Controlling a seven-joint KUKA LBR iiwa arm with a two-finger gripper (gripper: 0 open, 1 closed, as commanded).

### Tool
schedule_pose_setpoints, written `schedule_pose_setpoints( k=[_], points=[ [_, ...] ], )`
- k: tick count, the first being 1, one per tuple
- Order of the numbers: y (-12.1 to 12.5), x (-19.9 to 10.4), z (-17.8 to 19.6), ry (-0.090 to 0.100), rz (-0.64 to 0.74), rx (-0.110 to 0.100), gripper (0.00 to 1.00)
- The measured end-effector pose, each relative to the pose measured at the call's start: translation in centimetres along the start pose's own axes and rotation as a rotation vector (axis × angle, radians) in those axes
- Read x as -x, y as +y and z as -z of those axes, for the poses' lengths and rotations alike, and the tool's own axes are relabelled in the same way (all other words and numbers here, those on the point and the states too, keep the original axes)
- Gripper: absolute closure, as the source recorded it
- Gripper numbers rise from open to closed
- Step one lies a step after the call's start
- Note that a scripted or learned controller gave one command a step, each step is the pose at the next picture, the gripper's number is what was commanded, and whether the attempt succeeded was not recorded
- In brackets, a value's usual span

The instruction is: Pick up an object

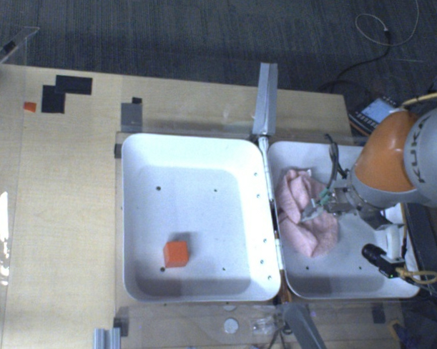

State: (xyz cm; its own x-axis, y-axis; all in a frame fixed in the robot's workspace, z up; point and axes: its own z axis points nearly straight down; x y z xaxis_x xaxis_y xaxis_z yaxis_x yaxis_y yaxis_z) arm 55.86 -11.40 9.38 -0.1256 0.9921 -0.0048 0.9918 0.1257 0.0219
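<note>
1. Nearest the lens: left bin [131,203], with an orange block [176,254] near its front-left corner.
2. Right bin [301,280], carrying a crumpled pink cloth [303,220] against its left wall.
3. Likely light, soft and limp; best pinched at a raised fold, not a flat edge.
4. Arm bent in from the right, wrist low over the cloth.
5. Gripper [325,207] at the cloth's right edge; finger opening and any hold: cannot tell.

The wooden bench [66,222] carries two white bins: the right bin [344,278] sits beneath the gripper [319,208], the left bin [131,224] touching it on the far side.
</note>
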Motion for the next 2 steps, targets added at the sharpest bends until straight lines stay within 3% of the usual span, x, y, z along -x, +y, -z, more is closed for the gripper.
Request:
schedule_pose_setpoints(
  k=[1, 2],
  points=[
    [-1.3, 2.1, 0.0, 0.000, 0.217, 0.002, 0.00],
    [-0.9, 1.9, 1.3, -0.001, 0.220, 0.011, 1.00]
  ],
)
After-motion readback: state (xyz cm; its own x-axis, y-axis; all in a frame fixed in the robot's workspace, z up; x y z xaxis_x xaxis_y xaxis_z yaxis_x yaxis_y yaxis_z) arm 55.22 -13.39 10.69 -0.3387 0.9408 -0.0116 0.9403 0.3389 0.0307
